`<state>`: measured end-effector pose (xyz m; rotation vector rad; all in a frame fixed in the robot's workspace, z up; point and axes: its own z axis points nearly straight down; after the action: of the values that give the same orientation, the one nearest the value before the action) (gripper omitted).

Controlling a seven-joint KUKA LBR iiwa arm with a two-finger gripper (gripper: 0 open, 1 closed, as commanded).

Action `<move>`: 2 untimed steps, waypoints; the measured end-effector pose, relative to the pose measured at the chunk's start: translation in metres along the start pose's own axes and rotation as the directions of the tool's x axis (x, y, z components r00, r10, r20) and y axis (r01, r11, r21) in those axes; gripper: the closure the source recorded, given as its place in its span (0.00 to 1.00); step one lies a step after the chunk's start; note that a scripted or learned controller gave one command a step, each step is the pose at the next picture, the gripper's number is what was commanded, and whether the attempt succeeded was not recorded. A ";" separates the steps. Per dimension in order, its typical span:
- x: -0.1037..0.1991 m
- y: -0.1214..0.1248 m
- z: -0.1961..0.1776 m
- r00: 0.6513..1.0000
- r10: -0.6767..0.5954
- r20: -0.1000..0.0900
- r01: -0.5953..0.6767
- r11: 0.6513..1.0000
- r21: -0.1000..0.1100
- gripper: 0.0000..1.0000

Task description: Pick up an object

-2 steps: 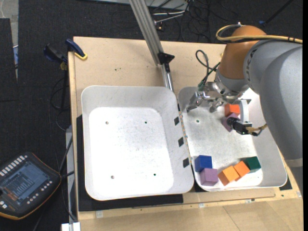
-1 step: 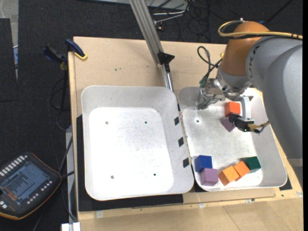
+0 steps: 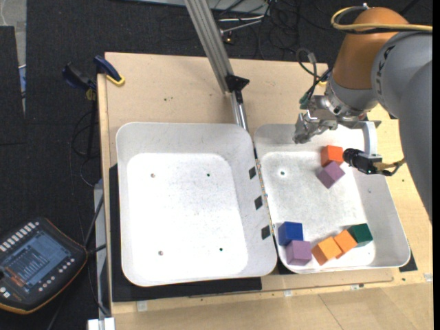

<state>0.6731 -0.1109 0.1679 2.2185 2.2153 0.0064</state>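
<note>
The right bin (image 3: pixel 385 205) holds several small blocks. An orange block (image 3: pixel 332 154) and a purple block (image 3: pixel 331 174) lie near its far right side. Along the near edge sit a blue block (image 3: pixel 291 232), a purple block (image 3: pixel 298 251), an orange block (image 3: pixel 327 247) and a green block (image 3: pixel 359 235). My gripper (image 3: pixel 303 135) hangs over the far edge of the right bin, to the left of the far orange block. Nothing shows between its fingers.
The left bin (image 3: pixel 130 184) lies beside the right one on the wooden bench. A slanted metal pole (image 3: pixel 213 47) ends at the bins' far junction. A blue and yellow clamp (image 3: pixel 106 69) sits at the bench's far left corner. A teach pendant (image 3: pixel 34 260) rests off the bench.
</note>
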 end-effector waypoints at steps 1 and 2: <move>0.010 0.005 -0.058 1.000 -0.005 -0.001 0.005 1.000 -0.001 1.00; 0.010 0.006 -0.056 1.000 -0.004 0.000 0.004 1.000 0.005 1.00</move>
<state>0.6782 -0.1009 0.2238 2.2164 2.2225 0.0016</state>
